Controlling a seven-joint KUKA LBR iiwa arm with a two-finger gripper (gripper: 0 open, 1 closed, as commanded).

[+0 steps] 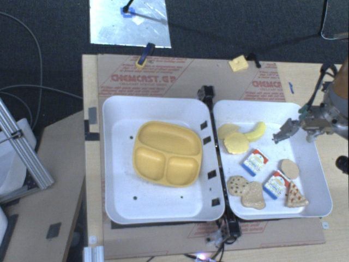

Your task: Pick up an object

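In the left bin lay a yellow divided tray. The right bin held yellow pieces, two small cartons, cookies and a pizza slice, close-packed. Both bins sat on the counter over dark carpet. The hand hovered above the right bin's upper area, gripping nothing; I could not tell how far open.

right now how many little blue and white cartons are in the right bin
2. One carton lies near the middle of the right bin, below the yellow pieces. The other carton lies lower right of it, beside the pizza slice.
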